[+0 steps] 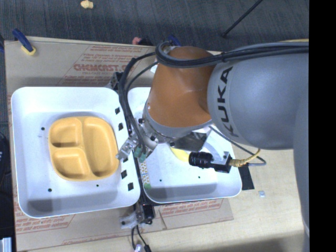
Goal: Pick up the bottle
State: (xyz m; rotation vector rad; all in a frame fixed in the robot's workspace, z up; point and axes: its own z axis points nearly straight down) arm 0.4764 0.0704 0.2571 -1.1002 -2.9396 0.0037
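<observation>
Cardboard covers the tabletop (262, 209) under 2 white bins. Left bin (26, 140) holds a yellow tray (83, 147) with 3 compartments. Over the right bin (210, 185) hangs the arm (220, 98), its orange band hiding most of that bin. Its hand (137, 146) sits at the bin's left wall, its state I cannot tell. Something yellow (181, 154) peeks out beneath; whether it is the bottle, I cannot tell.
</observation>
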